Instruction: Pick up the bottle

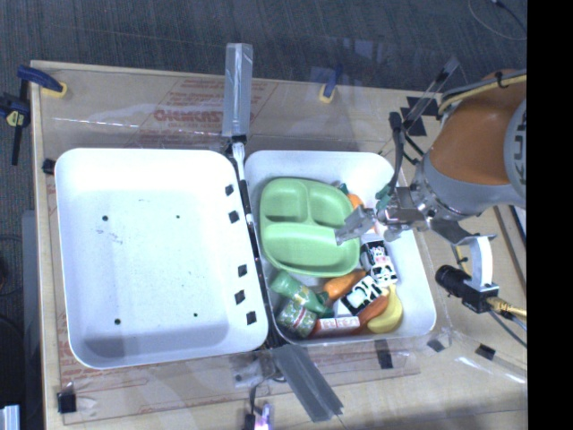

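Clutter fills the near end of the right bin [407, 280]: the green bottle [297, 305] lies at its front left corner, beside a carrot [343, 285] and a yellow fruit [387, 315]. Farther back, the gripper [356, 229] hovers over a green divided plate [306, 225]'s right edge; its jaw state is unclear.

So the arm [483, 150] is a chunky rounded thing, grey shell with a big orange band wrapped around it above the wrist. The wrist end narrows into a mess of metal brackets and small silvery plates, with dark cables looping off the top and side. The tool [351, 229] is a slim grey metal piece. Can't make out any screws or markings, too blurry.
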### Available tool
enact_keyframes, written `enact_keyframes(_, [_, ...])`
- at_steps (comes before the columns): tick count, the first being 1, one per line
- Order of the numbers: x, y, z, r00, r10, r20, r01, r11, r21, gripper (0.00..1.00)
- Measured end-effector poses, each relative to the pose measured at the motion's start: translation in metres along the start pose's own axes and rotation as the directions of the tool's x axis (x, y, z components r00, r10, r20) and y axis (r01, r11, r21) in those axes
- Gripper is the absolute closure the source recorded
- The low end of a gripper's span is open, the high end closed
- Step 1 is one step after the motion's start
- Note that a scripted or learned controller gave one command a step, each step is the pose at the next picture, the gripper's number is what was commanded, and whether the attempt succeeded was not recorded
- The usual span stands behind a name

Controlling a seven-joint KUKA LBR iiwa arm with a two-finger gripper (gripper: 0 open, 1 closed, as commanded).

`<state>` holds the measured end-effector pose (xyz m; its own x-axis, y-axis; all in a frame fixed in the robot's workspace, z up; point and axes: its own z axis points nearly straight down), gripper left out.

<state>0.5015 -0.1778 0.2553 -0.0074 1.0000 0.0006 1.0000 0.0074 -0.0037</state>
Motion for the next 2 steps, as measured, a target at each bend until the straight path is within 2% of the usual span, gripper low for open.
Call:
enact_keyframes(1, [0.005,0.045,0.163,0.997,0.075,0.001,-0.075,0.997,-0.003,0.0])
enact_keyframes(2, [0.004,0.045,0.153,0.997,0.072,0.002,-0.072,0.997,-0.003,1.0])
